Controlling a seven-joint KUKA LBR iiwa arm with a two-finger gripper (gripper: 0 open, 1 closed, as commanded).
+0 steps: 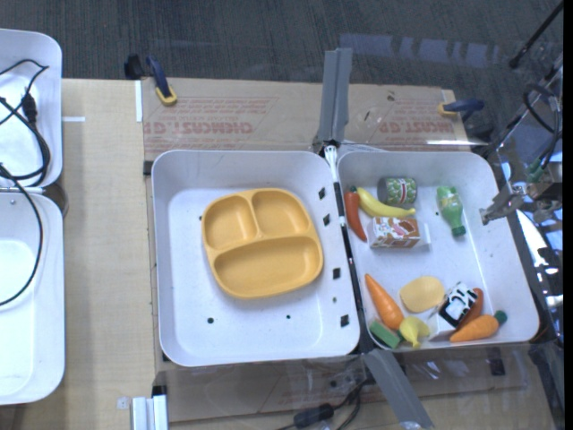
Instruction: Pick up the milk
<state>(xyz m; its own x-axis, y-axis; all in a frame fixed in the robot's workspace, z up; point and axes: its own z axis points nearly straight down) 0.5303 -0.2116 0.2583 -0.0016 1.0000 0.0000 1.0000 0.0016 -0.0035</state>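
Note:
The milk [459, 305] is a small black-and-white carton lying near the front right corner of the right bin [501, 267]. It rests between a pale yellow round food piece [422, 293] on its left and an orange carrot [474, 328] in front of it. A reddish item [480, 297] touches its right side.
The right bin also holds a red-and-white box [397, 231], a banana [385, 206], a green can [397, 189], a green bottle [451, 210], a red pepper [355, 215] and a second carrot [383, 301]. A yellow divided plate [262, 240] lies in the left bin [179, 312]. Metal stands crowd the right edge.

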